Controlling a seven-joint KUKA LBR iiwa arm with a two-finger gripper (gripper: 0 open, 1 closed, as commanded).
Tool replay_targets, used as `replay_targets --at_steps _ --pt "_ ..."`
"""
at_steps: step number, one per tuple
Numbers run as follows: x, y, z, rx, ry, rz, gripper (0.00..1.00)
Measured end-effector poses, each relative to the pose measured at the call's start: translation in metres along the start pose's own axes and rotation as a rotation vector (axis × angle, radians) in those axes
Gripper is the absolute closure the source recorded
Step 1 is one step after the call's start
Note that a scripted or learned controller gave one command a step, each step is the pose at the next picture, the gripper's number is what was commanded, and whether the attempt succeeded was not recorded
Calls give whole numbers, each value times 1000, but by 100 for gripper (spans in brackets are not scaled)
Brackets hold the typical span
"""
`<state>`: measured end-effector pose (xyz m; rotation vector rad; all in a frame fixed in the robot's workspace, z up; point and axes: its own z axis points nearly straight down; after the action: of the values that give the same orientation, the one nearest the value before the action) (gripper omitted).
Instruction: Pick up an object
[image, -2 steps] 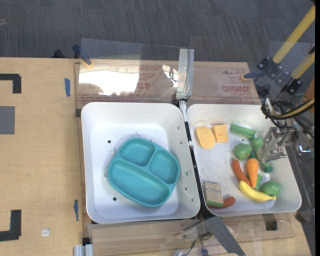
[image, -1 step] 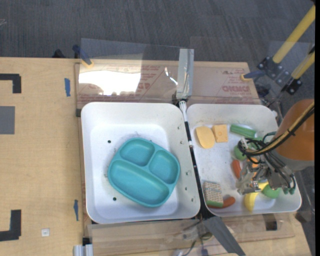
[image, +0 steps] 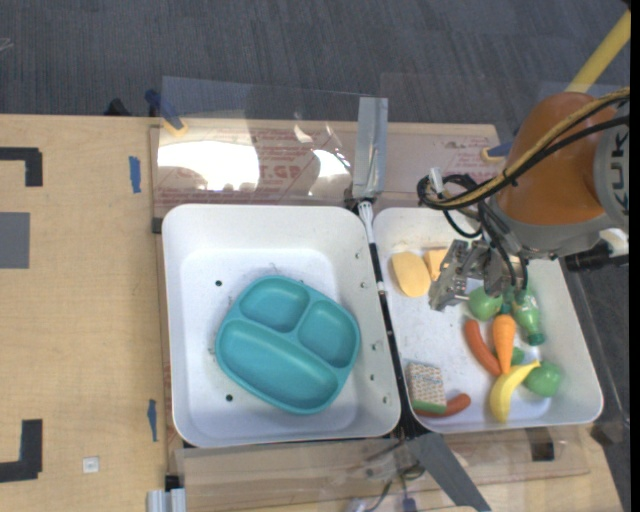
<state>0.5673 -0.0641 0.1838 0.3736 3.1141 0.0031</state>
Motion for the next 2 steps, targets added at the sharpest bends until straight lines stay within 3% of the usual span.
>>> replay_targets --at_steps 1,2 --pt "-24 -83 -30 3 0 -211 100" --pt "-23 -81 -29 2 2 -215 0"
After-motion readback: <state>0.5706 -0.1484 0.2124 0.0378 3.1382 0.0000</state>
